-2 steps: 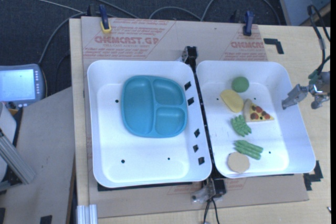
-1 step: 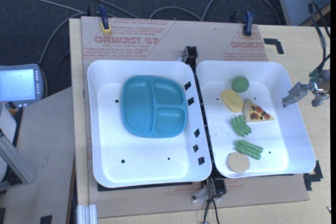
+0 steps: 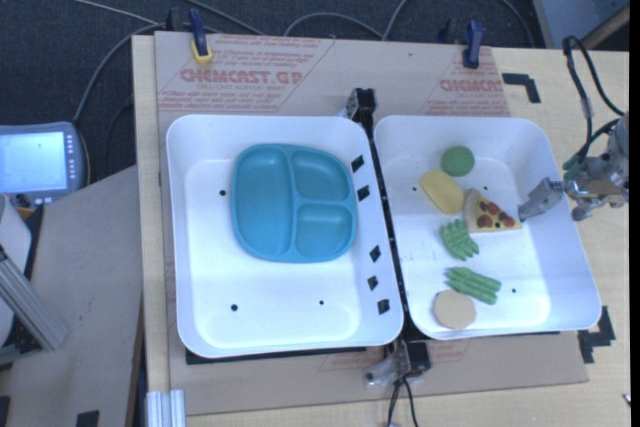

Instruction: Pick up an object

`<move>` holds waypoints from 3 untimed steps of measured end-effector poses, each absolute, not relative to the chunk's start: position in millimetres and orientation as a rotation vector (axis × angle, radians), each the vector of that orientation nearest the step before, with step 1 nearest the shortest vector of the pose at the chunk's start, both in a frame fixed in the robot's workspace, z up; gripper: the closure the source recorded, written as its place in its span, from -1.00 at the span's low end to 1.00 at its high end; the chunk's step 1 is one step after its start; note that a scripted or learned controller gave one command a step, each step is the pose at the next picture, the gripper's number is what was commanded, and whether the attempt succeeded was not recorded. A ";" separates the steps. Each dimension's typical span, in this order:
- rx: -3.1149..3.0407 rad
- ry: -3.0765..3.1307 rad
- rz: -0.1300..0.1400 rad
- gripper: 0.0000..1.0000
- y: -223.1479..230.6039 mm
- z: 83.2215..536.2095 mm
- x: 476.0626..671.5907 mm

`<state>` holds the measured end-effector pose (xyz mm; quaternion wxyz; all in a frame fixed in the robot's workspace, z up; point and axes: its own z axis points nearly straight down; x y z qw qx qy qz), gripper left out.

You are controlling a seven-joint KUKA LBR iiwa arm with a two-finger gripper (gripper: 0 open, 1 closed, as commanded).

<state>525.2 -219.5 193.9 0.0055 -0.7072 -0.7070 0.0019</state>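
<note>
The right bin (image 3: 560, 300) holds several toy foods: a green ball (image 3: 458, 159), a yellow piece (image 3: 441, 190), a pizza slice (image 3: 490, 214), a small green leafy piece (image 3: 459, 239), a green bean pod (image 3: 472, 283) and a tan round cookie (image 3: 455, 310). My gripper (image 3: 542, 199) reaches in over the right bin's right side. Its tip is just right of the pizza slice and slightly apart from it. I see nothing held in it.
The left bin (image 3: 200, 305) holds a blue divided plate (image 3: 295, 203). A black divider (image 3: 375, 215) runs between the bins. Two clamps (image 3: 200, 40) (image 3: 472, 43) hold the board at the back. A small screen (image 3: 38, 158) stands at the far left.
</note>
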 end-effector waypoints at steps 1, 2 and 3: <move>-2.212 -2.214 0.005 -1.00 -209.2 138.3 528.3; -2.213 -2.214 0.005 -1.00 -208.5 83.0 527.4; -2.214 -2.215 0.004 1.00 -209.1 93.4 528.4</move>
